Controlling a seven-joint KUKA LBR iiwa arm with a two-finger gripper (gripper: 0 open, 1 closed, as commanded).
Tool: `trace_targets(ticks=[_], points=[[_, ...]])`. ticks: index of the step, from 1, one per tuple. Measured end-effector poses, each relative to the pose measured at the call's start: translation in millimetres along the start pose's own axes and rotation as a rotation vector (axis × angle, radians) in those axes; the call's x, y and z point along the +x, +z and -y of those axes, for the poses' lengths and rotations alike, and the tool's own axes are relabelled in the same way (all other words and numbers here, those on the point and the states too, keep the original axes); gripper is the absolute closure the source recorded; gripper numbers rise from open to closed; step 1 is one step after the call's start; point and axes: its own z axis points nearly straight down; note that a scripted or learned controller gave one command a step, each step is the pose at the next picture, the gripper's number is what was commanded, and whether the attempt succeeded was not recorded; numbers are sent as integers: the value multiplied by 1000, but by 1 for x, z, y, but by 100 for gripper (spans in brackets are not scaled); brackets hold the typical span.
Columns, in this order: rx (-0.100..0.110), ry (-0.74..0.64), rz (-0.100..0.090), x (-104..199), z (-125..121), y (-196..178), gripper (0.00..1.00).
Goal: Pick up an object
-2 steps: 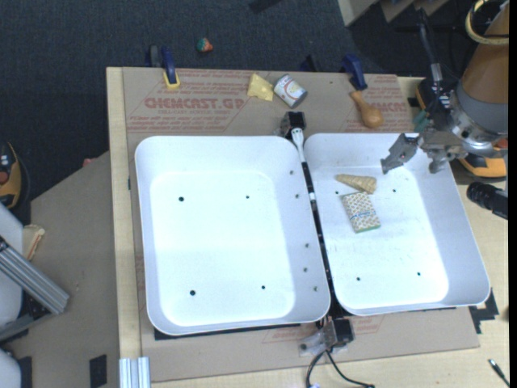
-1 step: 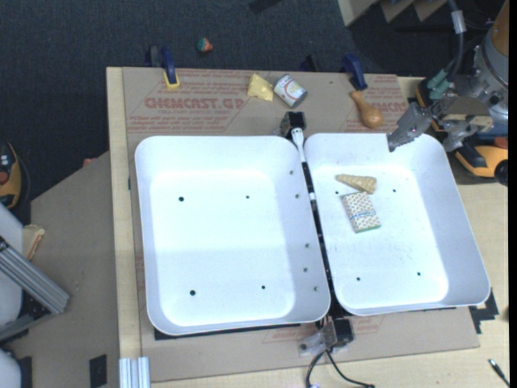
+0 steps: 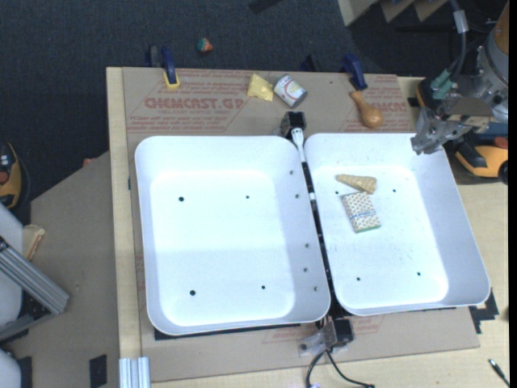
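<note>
Far off to my claw's left sits the left bin (image 3: pixel 218 233), nothing for me there, so that half of the worktop (image 3: pixel 121 217) is out of play for this pick. Coming nearer, beyond the bins' far rims, a yellow wedge (image 3: pixel 260 87) and a small printed cylinder (image 3: pixel 290 90) lie on the cardboard, well apart from my claw, with a wooden pear-shaped piece (image 3: pixel 367 111) nearer to it; I judge them strays outside the picking area. Nearer still, in the right bin (image 3: pixel 436 249), are my real candidates: a tan cone-shaped piece (image 3: pixel 356 183) and, just beside it on the near side, a small patterned packet (image 3: pixel 361 212), both lying flat, both down and to the left of my claw. The packet looks the easier take, flat with straight sides to close on. And here is my claw (image 3: pixel 426 141) itself, hanging at the bin's far right corner, over the rim rather than over either piece, carrying nothing; I cannot tell how it stands from this angle. I reckon the reach hasn't begun.
</note>
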Motion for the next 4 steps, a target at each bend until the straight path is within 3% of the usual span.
trace_targets(ticks=[1, 2, 3, 4], points=[[4, 11, 1, -70, 57, -18, 100], [8, -5, -3, -1, 54, -12, 100], [-14, -4, -2, 38, 53, -144, 100], [19, -5, -2, 103, 55, -21, 100]])
